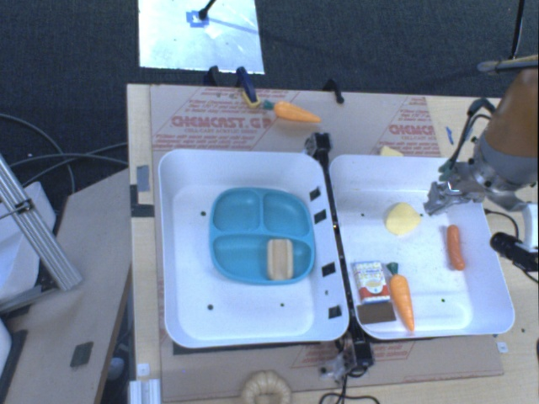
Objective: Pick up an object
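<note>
Gripper [440, 197] poised over right bin [497, 310] near table's right edge, fingers' state not discernible, yellow lemon [403, 220] just beside, nothing seen held

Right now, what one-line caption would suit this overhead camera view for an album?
Robot gripper hovers beside a yellow lump in the right bin; a blue plate sits in the left bin.

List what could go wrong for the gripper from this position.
1. The gripper hangs near the yellow ball; a round thing like that may roll off if touched off-centre.
2. The sausage lies just below the gripper, near the right bin's wall, so a descent there might knock it or hit the wall.
3. The carrot lies against the juice box; grabbing one may drag the other.
</note>
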You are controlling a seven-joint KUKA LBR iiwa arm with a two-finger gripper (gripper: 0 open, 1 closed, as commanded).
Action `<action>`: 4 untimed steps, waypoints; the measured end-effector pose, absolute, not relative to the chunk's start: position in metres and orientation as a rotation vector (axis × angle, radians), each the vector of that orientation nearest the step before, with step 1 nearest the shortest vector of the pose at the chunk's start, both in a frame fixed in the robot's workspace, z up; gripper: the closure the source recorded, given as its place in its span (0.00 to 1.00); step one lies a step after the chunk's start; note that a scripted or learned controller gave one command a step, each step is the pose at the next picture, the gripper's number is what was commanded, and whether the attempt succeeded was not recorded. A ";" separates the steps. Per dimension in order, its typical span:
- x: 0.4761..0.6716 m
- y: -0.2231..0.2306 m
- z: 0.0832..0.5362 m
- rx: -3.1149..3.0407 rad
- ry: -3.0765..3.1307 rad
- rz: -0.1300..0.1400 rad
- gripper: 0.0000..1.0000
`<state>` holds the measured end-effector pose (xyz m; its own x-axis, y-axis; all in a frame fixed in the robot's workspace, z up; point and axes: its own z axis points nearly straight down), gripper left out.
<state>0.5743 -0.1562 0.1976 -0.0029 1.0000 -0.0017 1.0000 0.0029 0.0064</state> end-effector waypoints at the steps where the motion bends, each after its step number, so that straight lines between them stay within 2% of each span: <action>1: 0.576 -0.156 0.226 2.214 2.223 0.004 1.00; 3: 0.548 -0.046 0.232 2.211 2.232 0.003 1.00; 4: 0.529 -0.007 0.220 2.214 2.232 0.001 1.00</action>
